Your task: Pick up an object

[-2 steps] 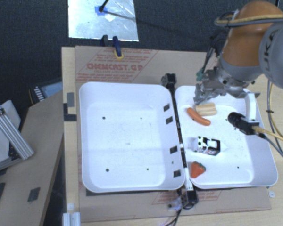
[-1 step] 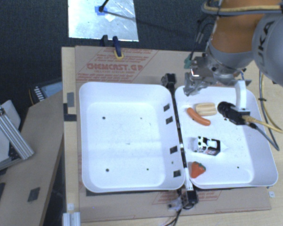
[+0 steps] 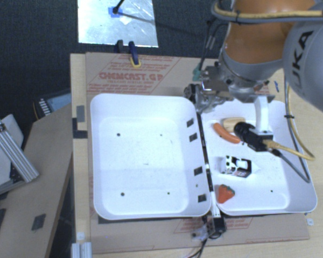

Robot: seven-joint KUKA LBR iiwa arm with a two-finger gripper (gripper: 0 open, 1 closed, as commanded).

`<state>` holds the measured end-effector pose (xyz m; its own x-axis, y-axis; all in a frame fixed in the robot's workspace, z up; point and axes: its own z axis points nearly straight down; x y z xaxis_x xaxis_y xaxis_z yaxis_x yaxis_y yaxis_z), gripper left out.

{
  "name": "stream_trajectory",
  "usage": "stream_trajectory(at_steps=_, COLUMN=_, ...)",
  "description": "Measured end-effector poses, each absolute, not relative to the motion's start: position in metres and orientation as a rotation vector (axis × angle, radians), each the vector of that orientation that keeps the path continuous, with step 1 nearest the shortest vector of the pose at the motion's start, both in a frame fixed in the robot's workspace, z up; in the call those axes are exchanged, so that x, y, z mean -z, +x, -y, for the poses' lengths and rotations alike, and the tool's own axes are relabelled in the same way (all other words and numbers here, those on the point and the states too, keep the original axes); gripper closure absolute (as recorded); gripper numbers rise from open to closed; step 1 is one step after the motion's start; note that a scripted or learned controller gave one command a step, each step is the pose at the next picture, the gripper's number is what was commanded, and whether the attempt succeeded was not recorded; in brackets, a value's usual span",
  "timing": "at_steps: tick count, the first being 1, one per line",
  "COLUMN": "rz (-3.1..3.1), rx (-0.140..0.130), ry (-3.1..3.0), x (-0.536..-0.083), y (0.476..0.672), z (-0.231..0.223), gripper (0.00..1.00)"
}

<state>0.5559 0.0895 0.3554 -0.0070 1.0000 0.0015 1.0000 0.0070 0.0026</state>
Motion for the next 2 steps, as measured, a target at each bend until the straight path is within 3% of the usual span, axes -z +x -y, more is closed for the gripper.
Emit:
stream_trajectory(at_steps=1, rz=-2.225, rx=0.010, ry=2.226, x=-0.295, y=0.483, z=-0.073, gripper=1.00)
stream_trajectory(at_steps=2, rz=-2.228, rx=-0.006, ry=2.213, x=-0.351, y=0.487, z=-0.110, gripper=1.00)
